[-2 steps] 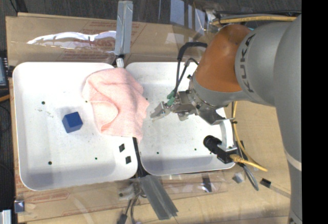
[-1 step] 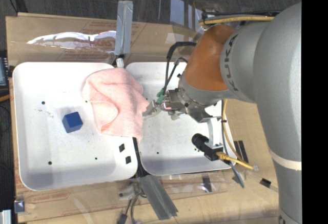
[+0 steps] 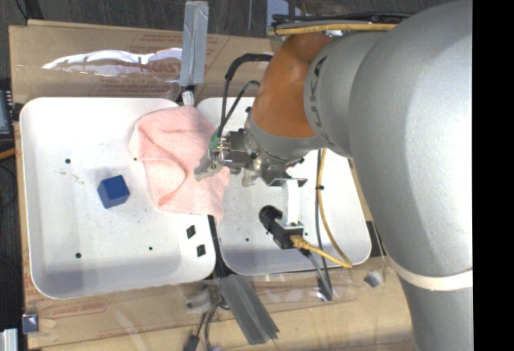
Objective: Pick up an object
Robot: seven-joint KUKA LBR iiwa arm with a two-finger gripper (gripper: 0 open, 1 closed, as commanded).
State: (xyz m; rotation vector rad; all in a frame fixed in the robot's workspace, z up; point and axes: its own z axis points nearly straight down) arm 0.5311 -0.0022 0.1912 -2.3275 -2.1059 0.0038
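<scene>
A pink cloth [image 3: 177, 157] lies crumpled at the right end of the left bin [image 3: 48, 181], and its right edge hangs over the wall between the two bins. A small blue cube [image 3: 114, 190] rests on the left bin's floor, to the left of the cloth. My gripper [image 3: 210, 166] is low over the dividing wall, against the cloth's right edge. The wrist and the arm's orange band [image 3: 281, 100] cover much of the right bin [image 3: 353, 237] behind it.
Two small black squares [image 3: 196, 240] sit on the left bin's right rim near the front. A grey upright post [image 3: 194, 44] stands behind the bins at the divider. The big grey arm fills the view's right side.
</scene>
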